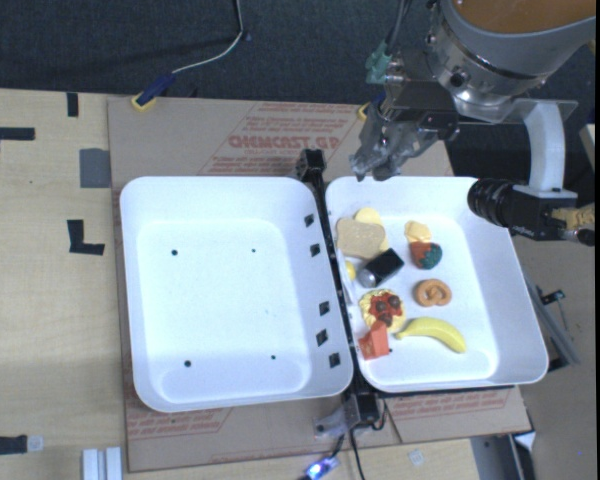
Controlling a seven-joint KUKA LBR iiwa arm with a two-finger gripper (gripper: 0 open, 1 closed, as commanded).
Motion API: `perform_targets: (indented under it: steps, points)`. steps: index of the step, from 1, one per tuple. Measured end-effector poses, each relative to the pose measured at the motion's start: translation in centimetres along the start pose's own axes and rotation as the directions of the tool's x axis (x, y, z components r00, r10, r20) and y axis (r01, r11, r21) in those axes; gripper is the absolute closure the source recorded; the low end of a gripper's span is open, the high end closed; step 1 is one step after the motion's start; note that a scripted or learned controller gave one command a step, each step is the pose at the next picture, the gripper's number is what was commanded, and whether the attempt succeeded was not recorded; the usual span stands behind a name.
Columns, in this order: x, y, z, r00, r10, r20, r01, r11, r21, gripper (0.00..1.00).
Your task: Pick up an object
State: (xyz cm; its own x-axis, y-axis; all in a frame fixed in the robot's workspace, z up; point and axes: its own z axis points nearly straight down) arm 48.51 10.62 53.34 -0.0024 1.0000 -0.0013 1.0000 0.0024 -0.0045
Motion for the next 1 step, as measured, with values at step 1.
perform_targets:
  steps: [1]
  points:
    - [3.79, -0.22, 18.36, 1.0, -0.003, 0.005, 0.003, 1.0, 0.018, 1.0]
